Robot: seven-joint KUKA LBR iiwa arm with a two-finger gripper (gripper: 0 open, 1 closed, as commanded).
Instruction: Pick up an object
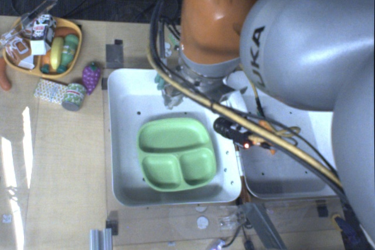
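A green plastic tray [176, 153], smooth and rounded at the corners, was seen lying flat in the left white bin [120, 143]. It was moulded into three compartments: one long section at the far side and two smaller ones at the near side. The bin itself was shallow, with glossy walls and small dark holes in its floor. The right white bin [281, 187] was largely covered by the arm [304, 38], whose grey casing was smooth and curved, with a rounded orange band [214, 3] above the wrist. The end effector [170, 96] was held over the far edge of the left bin, just beyond the tray and apart from it; whether its fingers were open or closed could not be told. Dark and yellow cables [258, 132] were draped across the gap between the bins. On the wooden worktop [53, 173], to the left, a yellow bowl [73, 52] filled with toy food was placed, with a purple bunch of grapes [91, 76] and a small can [74, 96] beside it.
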